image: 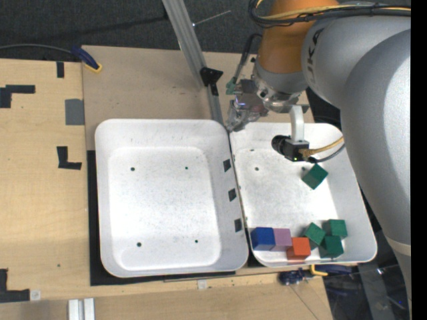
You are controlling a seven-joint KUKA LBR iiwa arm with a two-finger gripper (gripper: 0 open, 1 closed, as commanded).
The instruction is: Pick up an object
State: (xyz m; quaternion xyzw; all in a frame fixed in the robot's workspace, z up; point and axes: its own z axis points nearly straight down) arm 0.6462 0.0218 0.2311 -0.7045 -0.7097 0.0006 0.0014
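End effector (239,115) sits upper centre of frame, at the right bin's (273,199) top-left corner; you can't tell if it's open or closed. Nothing picked yet: lone green block (314,177) mid-bin, block cluster (299,247) along its bottom edge.

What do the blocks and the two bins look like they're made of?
The blue block and the lone green block are probably painted wood or foam: flat matte colour, crisp edges, no glare. The left bin and the right bin are likely moulded plastic: white, with rounded corners and a finely speckled floor.
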